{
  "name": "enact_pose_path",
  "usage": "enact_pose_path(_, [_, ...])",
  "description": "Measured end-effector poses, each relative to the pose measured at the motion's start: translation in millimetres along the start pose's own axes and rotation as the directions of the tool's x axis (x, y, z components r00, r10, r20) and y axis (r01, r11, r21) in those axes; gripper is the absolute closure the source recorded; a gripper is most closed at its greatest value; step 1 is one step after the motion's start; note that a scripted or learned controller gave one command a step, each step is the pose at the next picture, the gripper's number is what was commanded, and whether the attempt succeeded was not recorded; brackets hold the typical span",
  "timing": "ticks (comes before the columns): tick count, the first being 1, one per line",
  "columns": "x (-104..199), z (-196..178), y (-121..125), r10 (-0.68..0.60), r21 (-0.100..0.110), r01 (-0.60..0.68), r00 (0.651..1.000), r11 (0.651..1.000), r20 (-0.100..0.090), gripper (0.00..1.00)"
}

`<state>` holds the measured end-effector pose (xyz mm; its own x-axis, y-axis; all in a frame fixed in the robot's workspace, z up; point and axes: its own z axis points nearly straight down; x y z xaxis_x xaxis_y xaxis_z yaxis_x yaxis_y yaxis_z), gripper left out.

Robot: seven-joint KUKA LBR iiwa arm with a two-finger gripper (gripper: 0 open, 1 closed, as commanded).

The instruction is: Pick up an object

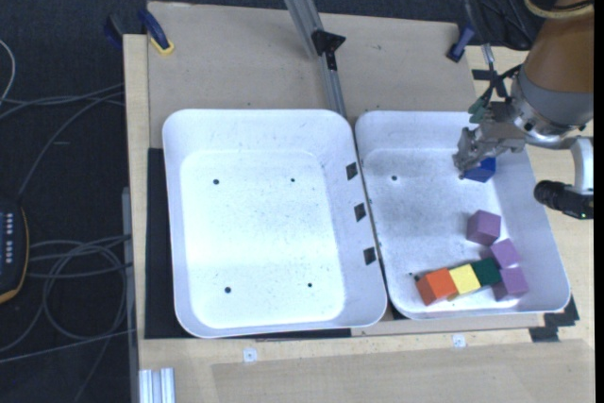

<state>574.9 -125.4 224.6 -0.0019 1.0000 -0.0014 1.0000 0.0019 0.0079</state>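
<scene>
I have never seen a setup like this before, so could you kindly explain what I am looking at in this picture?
This is one camera fixed above a wooden bench, looking down at a slant. Two shallow white bins sit side by side: the left bin and the right bin. The grey and orange shape at the right is a robot arm; its gripper hangs low in the right bin, right over a blue block. I cannot tell if it grips the block. Nearer the front lie three purple blocks and a row of orange, yellow and green blocks.
</scene>
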Motion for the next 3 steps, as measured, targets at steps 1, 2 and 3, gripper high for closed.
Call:
enact_pose_path(1, [61.7,-3.5,-6.7,-0.006,0.008,0.006,1.000,1.000,-0.005,1.00])
enact_pose_path(2, [112.0,3.2,-7.8,-0.005,0.010,0.005,1.000,1.000,-0.004,1.00])
enact_pose_path(3, [168.1,6.0,-13.3,-0.004,0.010,0.004,1.000,1.000,-0.005,1.00])
